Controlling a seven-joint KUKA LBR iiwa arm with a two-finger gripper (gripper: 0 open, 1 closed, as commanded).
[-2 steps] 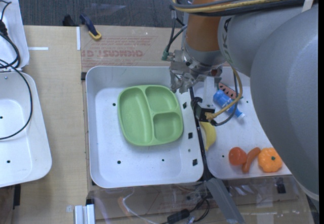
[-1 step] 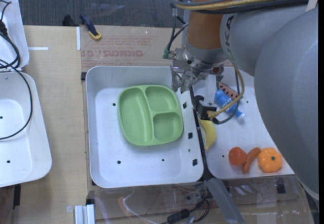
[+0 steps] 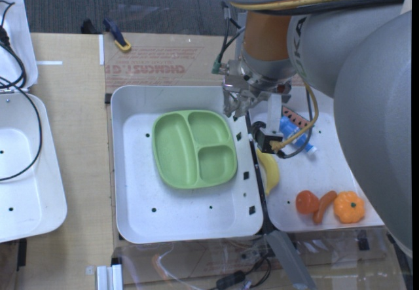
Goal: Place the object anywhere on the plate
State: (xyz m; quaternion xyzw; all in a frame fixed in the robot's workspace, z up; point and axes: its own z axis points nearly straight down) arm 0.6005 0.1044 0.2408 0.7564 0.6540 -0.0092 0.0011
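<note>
Brown cardboard [image 3: 157,59] covered the bench behind two shallow white bins. From the camera view, the gripper [image 3: 237,107] hung above the divider between the left bin [image 3: 131,210] and the right bin [image 3: 344,171]; whether its jaws were apart or together could not be told. A green three-compartment plate [image 3: 193,148] lay just left of and below the jaws. A yellow banana [image 3: 270,171] lay below them to the right, with a blue bottle [image 3: 293,135] beside. A tomato [image 3: 306,202], carrot [image 3: 325,207] and small orange pumpkin [image 3: 349,207] lay farther off, at the right bin's near edge.
</note>
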